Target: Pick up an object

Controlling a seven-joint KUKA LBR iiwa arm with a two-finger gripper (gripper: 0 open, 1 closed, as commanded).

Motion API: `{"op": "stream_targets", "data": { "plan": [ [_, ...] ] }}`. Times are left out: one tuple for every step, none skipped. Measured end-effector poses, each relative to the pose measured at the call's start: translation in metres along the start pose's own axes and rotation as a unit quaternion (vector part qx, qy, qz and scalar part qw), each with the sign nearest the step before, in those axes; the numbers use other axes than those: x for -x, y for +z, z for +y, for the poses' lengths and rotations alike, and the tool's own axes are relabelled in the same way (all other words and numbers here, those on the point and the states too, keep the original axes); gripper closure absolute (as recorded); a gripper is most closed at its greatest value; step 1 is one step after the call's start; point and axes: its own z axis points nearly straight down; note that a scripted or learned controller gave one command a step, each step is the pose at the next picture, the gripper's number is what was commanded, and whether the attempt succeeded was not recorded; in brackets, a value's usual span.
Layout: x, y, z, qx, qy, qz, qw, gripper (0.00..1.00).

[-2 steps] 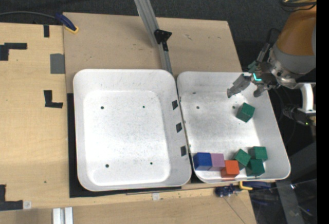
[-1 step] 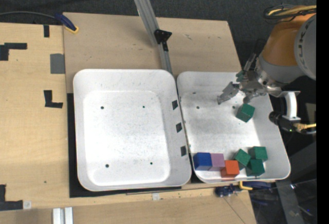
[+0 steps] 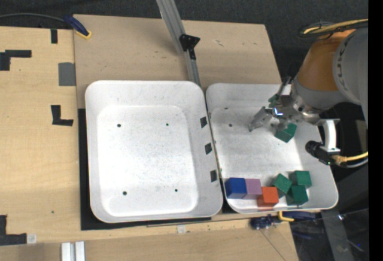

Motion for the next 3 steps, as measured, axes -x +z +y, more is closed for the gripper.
{"op": "stream_targets", "data": {
  "plan": [
    [-0.001, 0.042, -0.001, 0.001, -0.001, 0.000, 1.0000, 0.00],
    [-0.002, 0.030, 0.000, 0.002, -0.001, 0.001, 1.0000, 1.00],
    [-0.012, -0.028, 0.000, 0.006, -0.001, 0.000, 1.0000, 1.00]
  ]
}}
